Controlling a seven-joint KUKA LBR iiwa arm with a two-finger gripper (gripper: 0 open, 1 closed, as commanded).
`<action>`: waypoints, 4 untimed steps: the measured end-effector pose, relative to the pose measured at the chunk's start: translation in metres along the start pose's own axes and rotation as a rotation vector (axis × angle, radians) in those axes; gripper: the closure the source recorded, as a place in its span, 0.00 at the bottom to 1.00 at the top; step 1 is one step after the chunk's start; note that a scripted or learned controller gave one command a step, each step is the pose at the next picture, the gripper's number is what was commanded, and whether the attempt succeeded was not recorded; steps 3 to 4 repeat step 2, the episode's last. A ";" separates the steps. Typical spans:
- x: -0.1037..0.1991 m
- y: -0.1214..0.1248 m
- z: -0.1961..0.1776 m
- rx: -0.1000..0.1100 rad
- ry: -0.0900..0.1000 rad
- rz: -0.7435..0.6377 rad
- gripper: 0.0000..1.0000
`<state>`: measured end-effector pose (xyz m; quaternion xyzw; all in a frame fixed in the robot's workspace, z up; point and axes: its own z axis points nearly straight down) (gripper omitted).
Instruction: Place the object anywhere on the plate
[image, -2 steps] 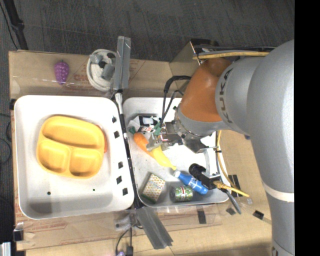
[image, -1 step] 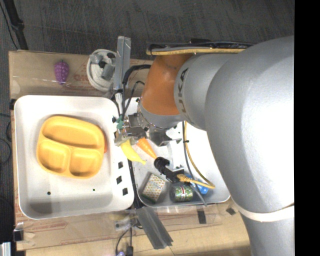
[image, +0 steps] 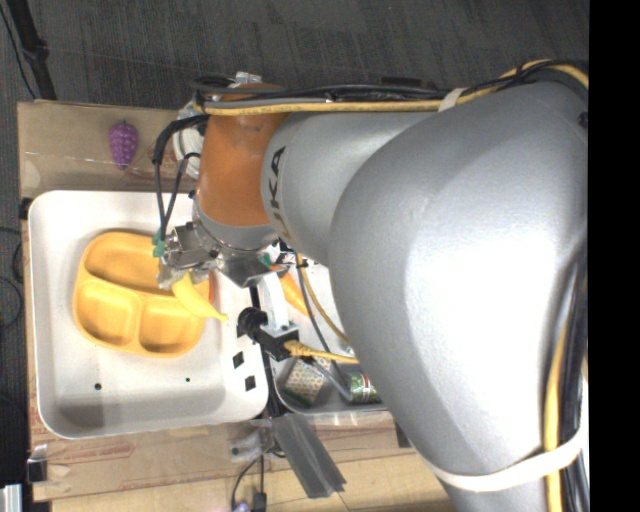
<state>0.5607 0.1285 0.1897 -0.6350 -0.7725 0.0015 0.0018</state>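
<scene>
Reaching in from the right of the camera view: one grey arm (image: 440, 250) with orange band (image: 235, 165), bulk covering most of the right-hand bin (image: 320, 400).

Item 1, gripper (image: 185, 262): positioned over the right edge of the yellow plate; whether it is spread or closed cannot be told, nor whether it grips anything.

Item 2, banana (image: 196, 298): yellow, directly below the gripper, tilted, lying across the plate's right rim with its tip pointing away from the plate.

Item 3, yellow plate (image: 120, 300): three compartments, left of the gripper, resting in the left white bin (image: 60, 390).

Item 4, purple grape cluster (image: 123, 143): on the bench (image: 70, 130) beyond the bin, up and left of the gripper, well apart.

Item 5, small mixed objects (image: 310, 378): in the right-hand bin, down and right of the gripper, partly hidden.
</scene>
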 end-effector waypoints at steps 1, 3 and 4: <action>-0.032 0.020 0.087 -0.002 -0.001 0.128 1.00; -0.023 0.022 0.085 -0.005 0.010 0.119 0.00; -0.023 0.022 0.085 -0.005 0.010 0.119 0.00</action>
